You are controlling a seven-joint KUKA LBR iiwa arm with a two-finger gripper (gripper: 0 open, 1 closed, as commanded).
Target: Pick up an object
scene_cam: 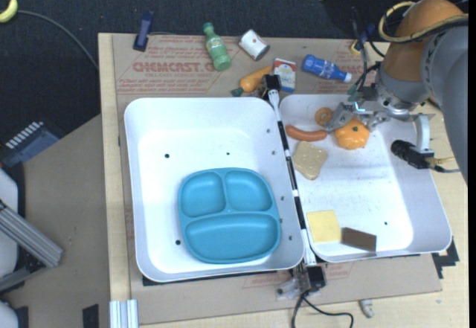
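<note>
My gripper (359, 117) is at the far end of the right bin (416, 207), open, with its fingertips just above and behind an orange fruit (352, 136). The fruit rests on the bin floor and nothing is between the fingers. Left of the fruit lies a reddish sausage (306, 133), with a small round orange slice (323, 117) behind it. Nearer the front of the bin are a pale bread slice (310, 161), a yellow cheese square (323, 225) and a brown block (358, 239).
The left bin (156, 140) holds a blue divided plate (228, 214). Behind the bins, on the bench, lie a green bottle (217, 47), a white can (253, 44), a blue bottle (325, 68), a small carton (283, 74) and a carrot (251, 82).
</note>
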